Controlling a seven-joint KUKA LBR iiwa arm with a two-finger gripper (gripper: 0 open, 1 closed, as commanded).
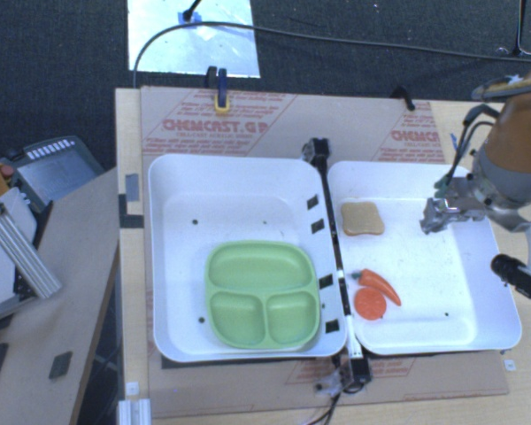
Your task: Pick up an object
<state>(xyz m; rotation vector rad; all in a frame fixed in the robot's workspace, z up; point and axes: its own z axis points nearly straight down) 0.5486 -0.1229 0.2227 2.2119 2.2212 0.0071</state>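
"CHEMCAST GP" reads in red on the brown sheet point(248, 118) under both bins. Sheet sits on a pale bench point(128, 149); dark carpet behind, a silvery plate point(193, 25) on the floor. Left bin point(173, 180) holds a green divided tray point(261, 295). Right bin point(478, 326) holds toast point(362, 219) near the divider, carrot point(378, 283) and a tomato slice point(369, 304) touching it. Gripper point(435, 215) hangs over the right bin's upper right, nothing held; can't tell finger gap. Bare floor between gripper and toast.
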